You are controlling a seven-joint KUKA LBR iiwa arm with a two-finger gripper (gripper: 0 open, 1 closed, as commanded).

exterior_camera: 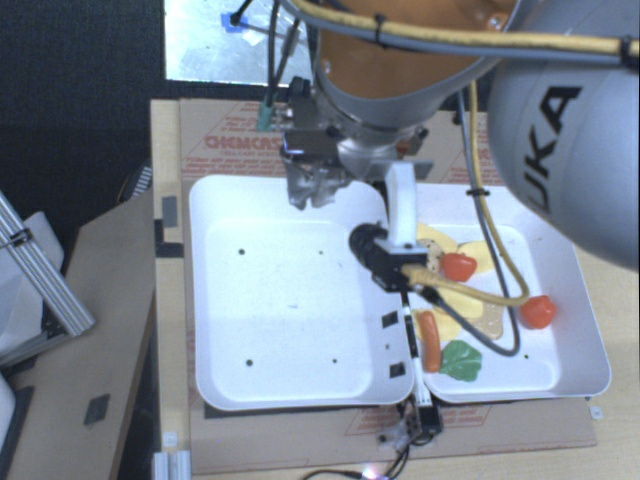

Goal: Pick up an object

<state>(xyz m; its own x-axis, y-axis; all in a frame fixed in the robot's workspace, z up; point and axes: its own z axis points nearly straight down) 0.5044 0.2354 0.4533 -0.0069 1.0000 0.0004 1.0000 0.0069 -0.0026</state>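
White plastic makes up both shallow bins: the left bin [270,308] lies bare, while the right bin [570,358] holds the things to pick. These are a red tomato-like piece [459,266], a red-orange ball [538,311], an orange carrot-like stick [430,340], a green leaf [462,360] touching the stick's lower end, and some pale yellow pieces [478,256] under the cables. The gripper [314,190] hangs low over the back edge of the left bin, well apart from every object; how wide it stands I cannot tell, and nothing shows in its grasp. The main risk, as I judge it, is a descent here closing on bare plastic. A second risk is the loose yellow cable [495,258] draped over the right bin, which could drag or nudge the small pieces as the arm swings across.
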